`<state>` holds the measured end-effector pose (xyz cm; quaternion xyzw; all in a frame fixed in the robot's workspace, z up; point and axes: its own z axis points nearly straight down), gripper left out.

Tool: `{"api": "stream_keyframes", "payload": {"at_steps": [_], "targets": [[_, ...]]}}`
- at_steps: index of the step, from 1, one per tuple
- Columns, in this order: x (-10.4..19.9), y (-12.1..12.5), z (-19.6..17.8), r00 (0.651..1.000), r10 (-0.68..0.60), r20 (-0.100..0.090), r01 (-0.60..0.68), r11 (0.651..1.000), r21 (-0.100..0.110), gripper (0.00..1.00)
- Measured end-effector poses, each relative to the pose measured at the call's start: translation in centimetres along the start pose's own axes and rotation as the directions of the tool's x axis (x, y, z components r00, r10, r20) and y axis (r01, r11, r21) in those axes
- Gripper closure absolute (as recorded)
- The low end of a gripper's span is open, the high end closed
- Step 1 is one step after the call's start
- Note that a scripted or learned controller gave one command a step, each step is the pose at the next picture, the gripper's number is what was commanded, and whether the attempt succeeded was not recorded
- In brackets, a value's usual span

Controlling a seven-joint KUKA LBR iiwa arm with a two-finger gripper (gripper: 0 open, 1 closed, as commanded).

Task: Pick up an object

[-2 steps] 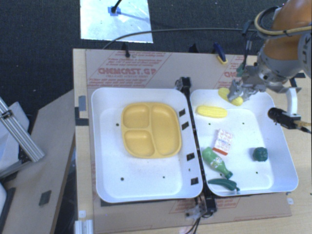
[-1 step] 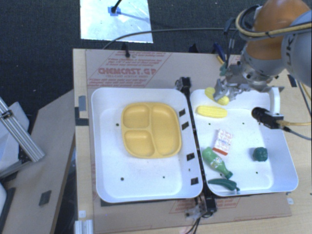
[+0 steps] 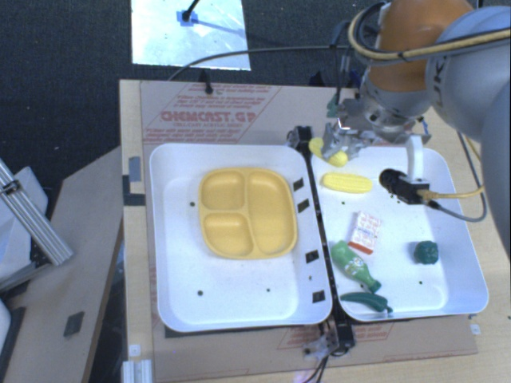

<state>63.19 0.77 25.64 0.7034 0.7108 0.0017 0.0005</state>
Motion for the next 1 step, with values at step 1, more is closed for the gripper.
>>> {"api": "stream_keyframes", "payload": {"at_steps": [1], "targets": [[5.42, -0.22, 2.09, 1.000, 0.000, 0.000, 0.000, 1.000, 0.003, 1.00]]}}
